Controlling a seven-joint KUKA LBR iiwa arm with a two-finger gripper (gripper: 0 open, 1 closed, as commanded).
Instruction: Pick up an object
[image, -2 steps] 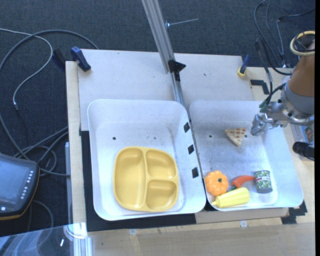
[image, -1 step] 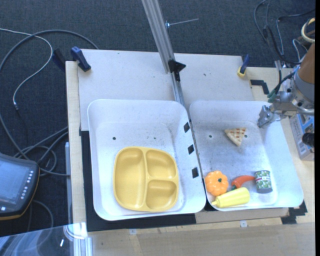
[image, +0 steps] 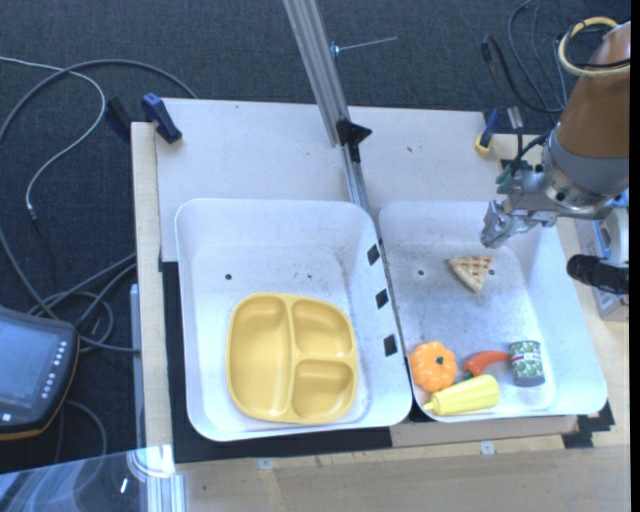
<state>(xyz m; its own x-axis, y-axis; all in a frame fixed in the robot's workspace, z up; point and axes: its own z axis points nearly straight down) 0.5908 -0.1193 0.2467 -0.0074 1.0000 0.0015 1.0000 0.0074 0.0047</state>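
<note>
In the right bin lie a tan waffle-like wedge, an orange pumpkin, a yellow corn cob, a red-orange pepper and a small green can. My gripper hangs over the bin's upper part, just up and right of the wedge, with nothing seen between its fingers. The grey arm with its orange band comes in from the right.
The left bin holds a yellow divided tray. A metal rail runs down between the bins. Blue clamps sit at the bench corners, and cables trail at left and top right.
</note>
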